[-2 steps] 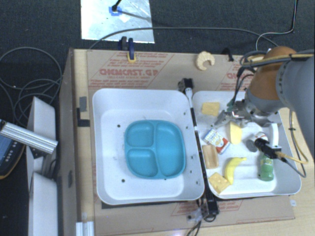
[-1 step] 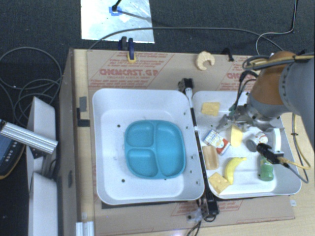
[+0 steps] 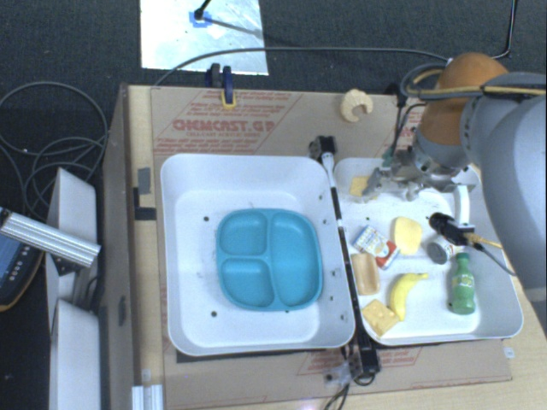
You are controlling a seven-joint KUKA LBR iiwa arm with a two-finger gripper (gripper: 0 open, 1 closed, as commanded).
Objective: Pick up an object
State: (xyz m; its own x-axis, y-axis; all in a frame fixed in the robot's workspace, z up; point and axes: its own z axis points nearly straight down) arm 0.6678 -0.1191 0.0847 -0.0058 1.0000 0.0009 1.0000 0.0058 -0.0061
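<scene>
Sitting in the left bin (image 3: 184, 195) is one blue divided plate (image 3: 267, 259), pretty much dead center. The right bin (image 3: 500, 310) has the pickable stuff: one snack packet (image 3: 373, 241), two yellow wedges (image 3: 379, 316), one banana (image 3: 403, 291), one green bottle (image 3: 462, 285) by its right edge. The gripper (image 3: 402, 182) hovers over that bin's far edge; can't tell the fingers' state. Cardboard lines the bench (image 3: 256, 118), dark carpet (image 3: 60, 32) beyond.

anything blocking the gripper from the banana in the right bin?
Nothing tall, as far as this view shows. The gripper sits at the bin's far end; the banana lies near the front. Between them lie a yellow block and a small packet, both low. The green bottle stands off to the side.
</scene>
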